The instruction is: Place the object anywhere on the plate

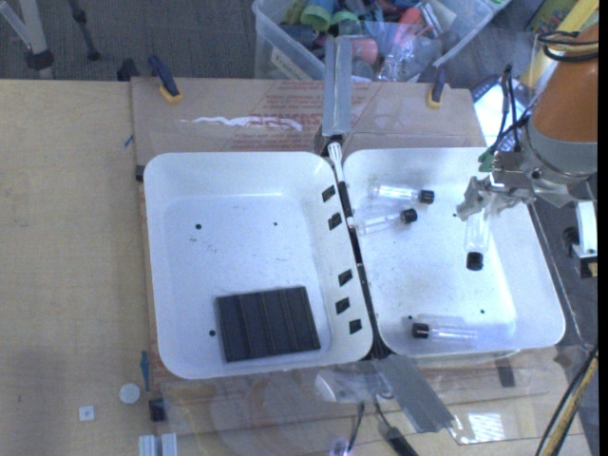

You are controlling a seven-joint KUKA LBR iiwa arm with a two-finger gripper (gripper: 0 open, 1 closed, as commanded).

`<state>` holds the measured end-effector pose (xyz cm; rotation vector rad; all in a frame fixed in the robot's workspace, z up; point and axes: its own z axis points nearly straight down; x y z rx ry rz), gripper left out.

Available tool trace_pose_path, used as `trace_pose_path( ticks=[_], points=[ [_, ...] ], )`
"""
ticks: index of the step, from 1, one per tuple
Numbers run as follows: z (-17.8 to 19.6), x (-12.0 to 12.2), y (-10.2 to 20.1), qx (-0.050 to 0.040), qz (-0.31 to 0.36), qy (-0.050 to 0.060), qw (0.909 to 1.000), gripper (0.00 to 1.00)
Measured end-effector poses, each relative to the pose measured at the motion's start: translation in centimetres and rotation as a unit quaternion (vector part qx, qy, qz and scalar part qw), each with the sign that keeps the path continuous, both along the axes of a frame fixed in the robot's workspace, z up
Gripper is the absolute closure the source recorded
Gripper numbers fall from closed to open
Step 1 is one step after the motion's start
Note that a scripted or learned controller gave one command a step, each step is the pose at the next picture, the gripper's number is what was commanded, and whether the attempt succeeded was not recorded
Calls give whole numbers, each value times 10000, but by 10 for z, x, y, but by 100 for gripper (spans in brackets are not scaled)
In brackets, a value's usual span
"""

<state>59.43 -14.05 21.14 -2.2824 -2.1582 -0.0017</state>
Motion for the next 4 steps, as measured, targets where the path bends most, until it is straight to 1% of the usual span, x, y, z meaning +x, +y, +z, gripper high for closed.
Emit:
trace_pose_path(
  ticks=[1,2,3,4],
  points=[
    [31,45,65,-10,-1427,1,9898,100],
    [163,43,149,-10,-494,3,9988,100],
    [223,-9,227,-7,-1391,-6,9903,100],
    [189,-40,322,-15,-2535,31,9673,100]
  ],
)
